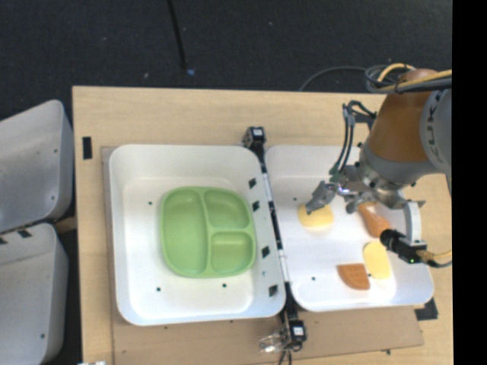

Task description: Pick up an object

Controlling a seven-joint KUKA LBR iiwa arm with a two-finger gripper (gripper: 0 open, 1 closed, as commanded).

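Reaching into the right-hand shallow white bin from its far right side, I have the two-finger gripper low over the middle of that bin, its fingers spread apart with nothing between them. One finger lies just above the pale yellow rounded food piece, which sits a little toward the bin's left wall; whether it touches I cannot tell. To do this well, I judge I should centre the open fingers over that piece so they straddle it, then descend squarely before closing. An orange elongated piece lies just beside the gripper toward the right wall. Near the front right corner sit a brown wedge-shaped piece and a yellow block, touching. The left-hand white bin holds a green plastic compartment tray at its centre.
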